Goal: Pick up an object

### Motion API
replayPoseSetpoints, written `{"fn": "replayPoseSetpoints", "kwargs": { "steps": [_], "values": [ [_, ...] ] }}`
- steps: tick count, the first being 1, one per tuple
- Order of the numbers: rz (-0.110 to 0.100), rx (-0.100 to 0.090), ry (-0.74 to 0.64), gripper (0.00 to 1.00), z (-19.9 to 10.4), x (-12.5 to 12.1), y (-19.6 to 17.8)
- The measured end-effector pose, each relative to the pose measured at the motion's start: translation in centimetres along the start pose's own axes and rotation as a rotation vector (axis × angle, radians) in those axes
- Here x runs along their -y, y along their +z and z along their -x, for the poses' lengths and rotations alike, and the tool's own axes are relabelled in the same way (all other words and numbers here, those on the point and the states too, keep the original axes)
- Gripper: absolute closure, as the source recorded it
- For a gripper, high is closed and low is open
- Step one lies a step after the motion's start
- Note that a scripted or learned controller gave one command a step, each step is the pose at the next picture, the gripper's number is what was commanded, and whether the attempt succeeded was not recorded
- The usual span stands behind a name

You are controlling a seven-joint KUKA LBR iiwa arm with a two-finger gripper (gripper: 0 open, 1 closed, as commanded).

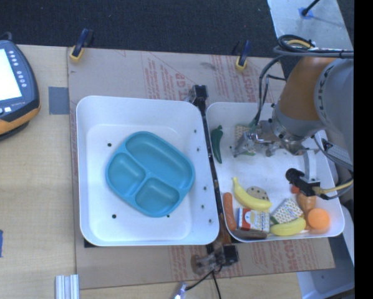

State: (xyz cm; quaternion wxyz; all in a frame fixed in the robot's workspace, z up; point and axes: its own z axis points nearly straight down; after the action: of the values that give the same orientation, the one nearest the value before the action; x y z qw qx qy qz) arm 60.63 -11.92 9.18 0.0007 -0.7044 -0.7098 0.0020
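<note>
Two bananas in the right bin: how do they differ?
The upper banana lies out in the open bin floor, running diagonally with its curve fully visible. The lower banana lies near the bin's front wall, almost level, partly tucked among other items beside the orange ball. Both are yellow and lie in the right bin.

The two bins (90, 167) were white. The divided plate (150, 174) was light blue. The bananas (250, 196) were yellow, the ball (319, 220) was orange, the carrot (228, 209) was orange-red, and the pepper (217, 143) was dark green. The arm (308, 95) was grey with an orange band.
</note>
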Motion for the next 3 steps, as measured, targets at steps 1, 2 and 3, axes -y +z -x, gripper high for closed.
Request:
{"fn": "replayPoseSetpoints", "kwargs": {
  "steps": [1, 2, 3],
  "values": [
    [0.001, -0.002, 0.005, 0.0, 0.0, -5.0, 0.0],
    [-0.002, 0.0, 0.003, 0.0, -1.6, 0.1, 0.0],
    [0.001, -0.002, 0.005, 0.0, -2.1, -5.0, 0.0]
  ]
}}
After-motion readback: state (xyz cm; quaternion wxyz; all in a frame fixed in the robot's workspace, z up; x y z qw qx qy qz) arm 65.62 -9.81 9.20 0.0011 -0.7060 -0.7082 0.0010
